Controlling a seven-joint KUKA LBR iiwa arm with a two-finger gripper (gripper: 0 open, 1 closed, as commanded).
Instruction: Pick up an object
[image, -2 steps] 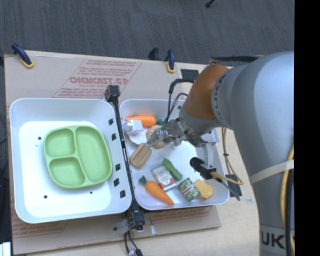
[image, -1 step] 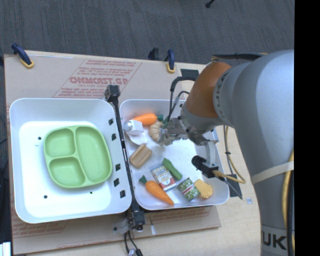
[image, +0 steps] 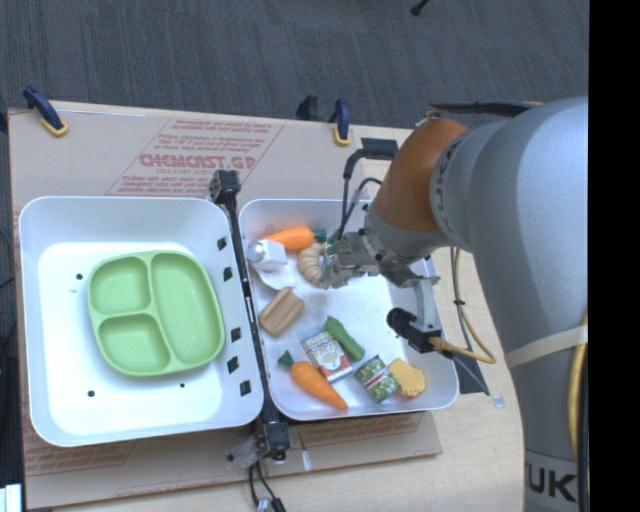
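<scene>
The gripper (image: 335, 262) is seen low in the right white plastic bin (image: 440, 392), just right of a pale ridged toy shell (image: 313, 264). How wide the jaws are set cannot be told, because they are hidden under the grey wrist.

Above the shell, an orange toy carrot (image: 291, 238) is laid. To its left, a white toy piece (image: 266, 253) is seen. Below it are found a tan toy bread loaf (image: 281, 311), a green toy pod (image: 345, 337), a small printed box (image: 325, 355), a second orange carrot (image: 318, 385), a green printed box (image: 376, 379) and a yellow toy chunk (image: 408, 377).

Far left of the shell, a light green split plate (image: 155, 312) is kept in the left white bin (image: 60, 215).
</scene>
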